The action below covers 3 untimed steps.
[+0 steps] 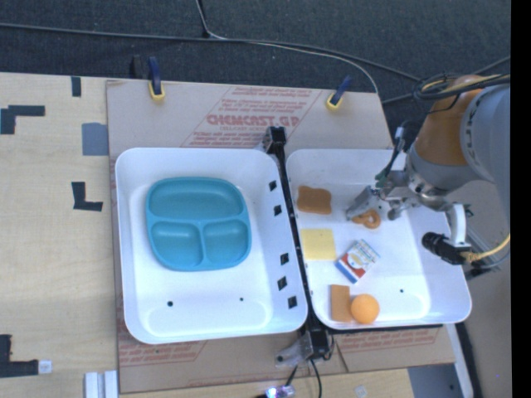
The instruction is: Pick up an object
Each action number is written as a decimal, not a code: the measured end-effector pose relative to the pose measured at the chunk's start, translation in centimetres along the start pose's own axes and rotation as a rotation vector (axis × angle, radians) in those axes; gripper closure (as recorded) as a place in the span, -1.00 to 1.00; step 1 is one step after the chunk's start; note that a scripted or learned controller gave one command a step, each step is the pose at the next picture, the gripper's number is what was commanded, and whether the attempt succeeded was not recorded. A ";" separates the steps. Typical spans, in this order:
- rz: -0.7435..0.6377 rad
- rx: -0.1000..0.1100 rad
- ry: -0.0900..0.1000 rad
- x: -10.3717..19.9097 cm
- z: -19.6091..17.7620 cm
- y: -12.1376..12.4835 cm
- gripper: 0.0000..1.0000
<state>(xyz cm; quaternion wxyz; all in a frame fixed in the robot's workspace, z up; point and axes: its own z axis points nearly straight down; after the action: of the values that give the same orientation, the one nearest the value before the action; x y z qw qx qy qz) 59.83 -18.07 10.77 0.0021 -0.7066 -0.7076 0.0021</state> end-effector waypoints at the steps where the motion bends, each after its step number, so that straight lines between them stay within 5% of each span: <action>1: -0.001 -0.005 -0.002 0.0 2.3 0.1 -1.00; 2: -0.001 -0.013 -0.005 0.0 0.9 0.3 1.00; 3: 0.000 -0.009 -0.001 -0.3 -3.9 1.2 1.00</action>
<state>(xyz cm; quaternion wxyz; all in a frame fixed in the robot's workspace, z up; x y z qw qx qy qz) 61.07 -18.33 14.64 -0.0015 -0.7064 -0.7078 -0.0010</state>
